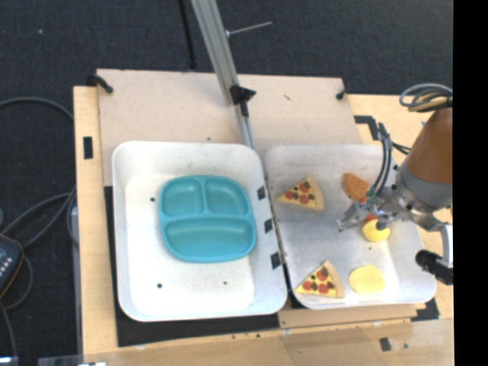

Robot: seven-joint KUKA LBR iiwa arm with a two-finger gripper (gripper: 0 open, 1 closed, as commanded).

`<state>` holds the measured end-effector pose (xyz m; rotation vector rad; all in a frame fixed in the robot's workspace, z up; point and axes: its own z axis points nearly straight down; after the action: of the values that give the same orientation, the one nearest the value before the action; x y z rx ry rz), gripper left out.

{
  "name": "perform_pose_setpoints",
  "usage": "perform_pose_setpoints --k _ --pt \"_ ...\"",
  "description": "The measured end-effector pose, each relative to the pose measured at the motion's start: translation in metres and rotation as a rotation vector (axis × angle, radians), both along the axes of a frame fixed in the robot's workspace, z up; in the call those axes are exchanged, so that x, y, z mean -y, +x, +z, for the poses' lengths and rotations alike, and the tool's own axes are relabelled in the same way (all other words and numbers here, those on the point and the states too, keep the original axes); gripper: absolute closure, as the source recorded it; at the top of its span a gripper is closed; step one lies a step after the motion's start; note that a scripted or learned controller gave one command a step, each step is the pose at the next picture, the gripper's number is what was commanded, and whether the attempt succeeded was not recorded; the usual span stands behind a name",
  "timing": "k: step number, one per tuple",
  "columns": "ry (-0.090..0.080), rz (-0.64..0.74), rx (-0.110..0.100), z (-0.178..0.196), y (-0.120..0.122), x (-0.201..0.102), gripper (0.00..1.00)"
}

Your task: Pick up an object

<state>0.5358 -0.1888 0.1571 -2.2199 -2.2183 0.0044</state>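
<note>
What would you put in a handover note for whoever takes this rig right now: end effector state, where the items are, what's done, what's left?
End effector: low in the right bin, right beside the small yellow ball; no grasp can be confirmed.
Right bin items: pizza slice at upper left, second pizza slice at the front, yellow disc beside it, orange piece at the back.
Left bin: teal divided plate.
Done: arm lowered over the items.
Left: close on one object and lift it.
</note>
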Motion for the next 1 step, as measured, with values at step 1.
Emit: perform_pose_setpoints --k 1 --pt "0.005 0.002 -0.001 -0.0528 -0.0003 -0.0023 0.00"
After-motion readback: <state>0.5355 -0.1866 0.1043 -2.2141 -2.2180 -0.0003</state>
